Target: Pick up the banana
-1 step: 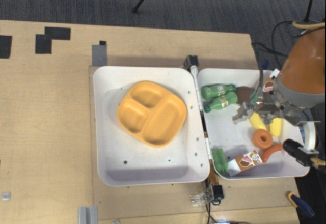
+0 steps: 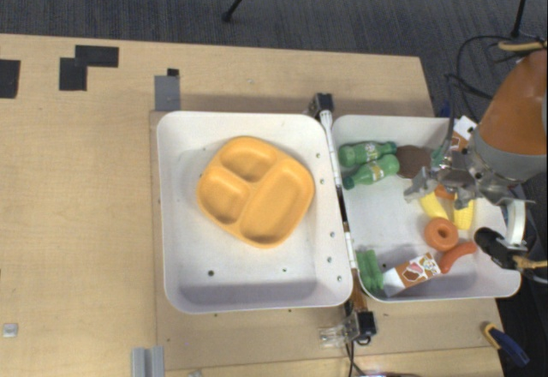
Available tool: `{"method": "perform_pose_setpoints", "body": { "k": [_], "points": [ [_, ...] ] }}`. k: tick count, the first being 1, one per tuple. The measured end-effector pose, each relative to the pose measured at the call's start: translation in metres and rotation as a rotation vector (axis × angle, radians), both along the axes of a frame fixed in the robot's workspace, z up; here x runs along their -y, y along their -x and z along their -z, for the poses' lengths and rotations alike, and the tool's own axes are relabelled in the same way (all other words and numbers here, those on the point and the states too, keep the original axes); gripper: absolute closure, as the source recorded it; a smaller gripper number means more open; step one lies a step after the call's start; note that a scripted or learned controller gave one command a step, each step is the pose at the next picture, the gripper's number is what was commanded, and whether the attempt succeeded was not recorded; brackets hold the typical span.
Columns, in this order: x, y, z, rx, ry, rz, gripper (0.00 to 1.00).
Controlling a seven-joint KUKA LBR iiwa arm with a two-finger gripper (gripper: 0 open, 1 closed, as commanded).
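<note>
Gripper [image 2: 447,185] hung over the banana [image 2: 437,206] in the right bin [image 2: 377,221] (beside an orange ring [image 2: 442,235]). I could not tell how its jaws stood.

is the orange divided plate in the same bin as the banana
No: the orange divided plate lies in the left bin, while the banana lies in the right bin under the end effector.

Two white bins [image 2: 171,281] on the table [image 2: 77,221]. One orange divided plate [image 2: 255,191], three compartments. Green bottles: two [image 2: 370,161] lying together, a third [image 2: 369,271] apart at the front. One banana [image 2: 435,206]. One orange ring [image 2: 442,235]. One carrot-like piece [image 2: 459,254]. One small printed packet [image 2: 418,270]. One brown item [image 2: 413,159], too unclear to name.
</note>
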State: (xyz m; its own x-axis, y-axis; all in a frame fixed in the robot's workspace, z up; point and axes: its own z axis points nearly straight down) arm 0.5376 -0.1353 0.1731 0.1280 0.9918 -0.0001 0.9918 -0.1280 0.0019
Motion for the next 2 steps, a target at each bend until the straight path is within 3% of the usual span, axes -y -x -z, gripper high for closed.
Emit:
{"method": "perform_pose_setpoints", "body": {
  "k": [1, 2],
  "points": [
    [0.015, -0.018, 0.072, 0.013, 0.008, -0.139, 0.00],
    [0.039, -0.031, 0.086, 0.004, 0.002, -0.385, 0.00]
  ]
}}
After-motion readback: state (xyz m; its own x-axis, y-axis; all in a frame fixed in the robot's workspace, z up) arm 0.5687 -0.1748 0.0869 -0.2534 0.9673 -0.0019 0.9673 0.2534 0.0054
